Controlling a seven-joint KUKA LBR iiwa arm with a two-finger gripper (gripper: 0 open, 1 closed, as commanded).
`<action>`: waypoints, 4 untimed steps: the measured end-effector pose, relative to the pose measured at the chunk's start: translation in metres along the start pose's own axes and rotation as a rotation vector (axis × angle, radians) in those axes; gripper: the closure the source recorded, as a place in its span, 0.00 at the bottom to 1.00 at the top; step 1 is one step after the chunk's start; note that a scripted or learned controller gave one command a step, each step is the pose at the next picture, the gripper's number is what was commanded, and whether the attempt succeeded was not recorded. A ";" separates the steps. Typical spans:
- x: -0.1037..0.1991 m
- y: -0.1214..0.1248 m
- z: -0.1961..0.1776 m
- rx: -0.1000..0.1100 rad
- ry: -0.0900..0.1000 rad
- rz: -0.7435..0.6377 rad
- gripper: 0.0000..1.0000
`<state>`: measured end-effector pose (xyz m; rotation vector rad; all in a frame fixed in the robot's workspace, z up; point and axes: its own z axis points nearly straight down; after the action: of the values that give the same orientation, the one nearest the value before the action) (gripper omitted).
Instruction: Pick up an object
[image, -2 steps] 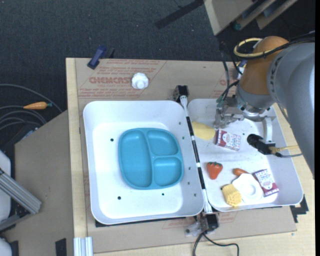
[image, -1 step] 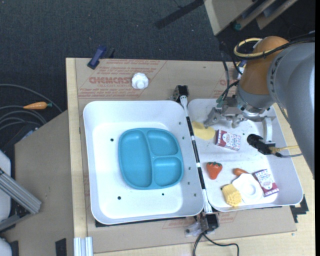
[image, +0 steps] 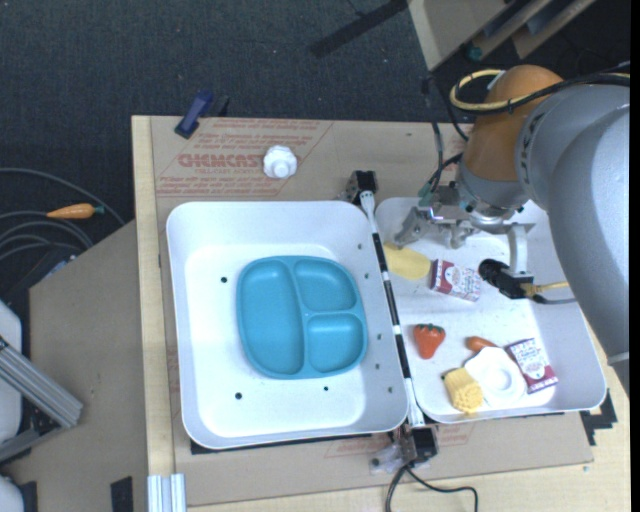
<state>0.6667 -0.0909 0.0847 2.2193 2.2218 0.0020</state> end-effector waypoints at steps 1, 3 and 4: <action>0.000 0.001 -0.011 -0.003 -0.002 -0.001 1.00; -0.001 -0.001 0.000 0.004 0.000 0.000 0.00; -0.001 0.000 -0.011 0.001 -0.001 -0.001 1.00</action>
<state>0.6671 -0.0920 0.0956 2.2181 2.2226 -0.0002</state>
